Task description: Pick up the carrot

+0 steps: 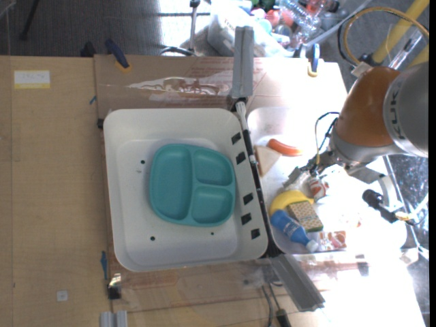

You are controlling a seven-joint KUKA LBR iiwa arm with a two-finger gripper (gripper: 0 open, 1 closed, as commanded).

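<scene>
While the carrot (283, 147) lies untouched in the right bin (262, 122), pick not started.
Carrot sits near the bin's upper left, beside a pale wedge-shaped item (266, 161), apart from the clutter lower down: yellow item (289, 199), blue bottle (294, 231). Gripper (315, 176) hangs low over the bin to the carrot's right and a bit below it, near but not over it; can't tell its opening in the glare, nothing visibly held. Left: reposition over carrot, descend, grasp, lift. Teal divided plate (192, 184) in the left bin (129, 203) isn't involved.
</scene>
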